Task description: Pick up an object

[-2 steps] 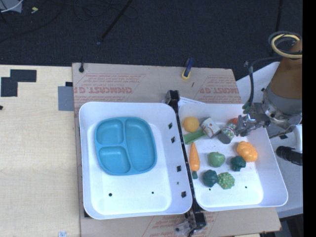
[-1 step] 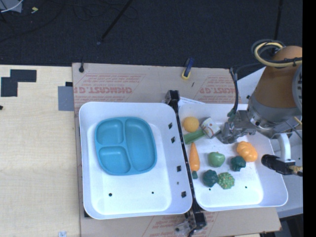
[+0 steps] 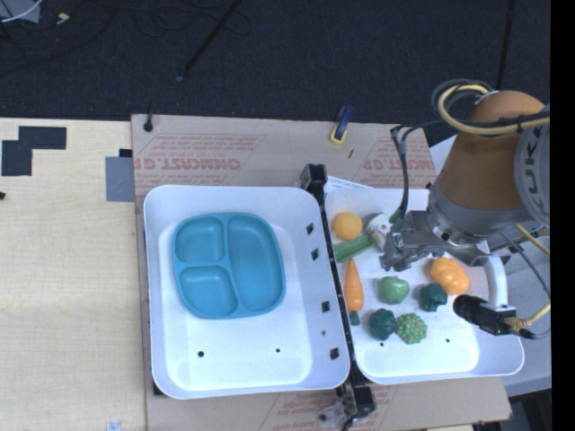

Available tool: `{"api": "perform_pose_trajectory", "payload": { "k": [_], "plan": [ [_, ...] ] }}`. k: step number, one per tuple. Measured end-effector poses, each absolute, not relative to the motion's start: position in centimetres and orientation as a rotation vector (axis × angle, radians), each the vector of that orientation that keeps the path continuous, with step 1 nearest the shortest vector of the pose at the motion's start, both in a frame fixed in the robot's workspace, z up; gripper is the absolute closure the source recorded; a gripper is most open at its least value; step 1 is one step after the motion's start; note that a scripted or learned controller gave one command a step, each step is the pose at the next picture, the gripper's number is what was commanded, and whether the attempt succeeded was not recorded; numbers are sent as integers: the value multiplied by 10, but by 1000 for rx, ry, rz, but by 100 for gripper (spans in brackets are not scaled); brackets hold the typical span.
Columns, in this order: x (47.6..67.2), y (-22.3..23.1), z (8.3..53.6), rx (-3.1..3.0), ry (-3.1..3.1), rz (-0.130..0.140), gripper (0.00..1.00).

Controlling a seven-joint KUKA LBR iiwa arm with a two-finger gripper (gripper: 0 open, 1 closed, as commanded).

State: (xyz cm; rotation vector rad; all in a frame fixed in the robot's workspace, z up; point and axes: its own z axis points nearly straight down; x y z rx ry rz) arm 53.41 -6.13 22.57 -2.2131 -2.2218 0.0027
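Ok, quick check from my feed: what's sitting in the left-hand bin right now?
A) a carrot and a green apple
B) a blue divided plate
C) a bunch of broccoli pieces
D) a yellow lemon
B: the blue divided plate lies alone in the left bin, while the toy produce, such as the carrot and the lemon, lies in the right bin under the arm.

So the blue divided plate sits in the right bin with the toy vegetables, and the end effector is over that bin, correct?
Not quite. The camera view shows the blue divided plate in the left bin. The toy vegetables are in the right bin, with the end effector over that bin.
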Motion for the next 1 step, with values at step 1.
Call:
{"api": "perform_pose_trajectory", "payload": {
  "k": [1],
  "plan": [
    [520,-13,216,-2213,-2222,4,100]
  ]
}}
